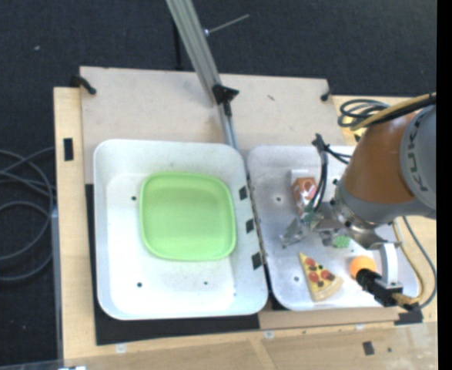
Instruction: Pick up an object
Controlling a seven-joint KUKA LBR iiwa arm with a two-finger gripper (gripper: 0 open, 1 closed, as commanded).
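The right bin (276,168) holds a toy pizza slice (319,275) near its front, an orange round object (361,267) at the front right, a small green piece (339,241) and a red-and-white packet (303,188) further back. My gripper (296,231) hangs low over the middle of the right bin, just above and left of the pizza slice and in front of the packet. The arm's orange band covers the bin's right side. Nothing shows between the fingers.
The left bin (114,206) holds a square light-green plate (187,215). A metal pole (199,48) slants down to the gap between the bins. Cables (10,206) lie off the bench at left.
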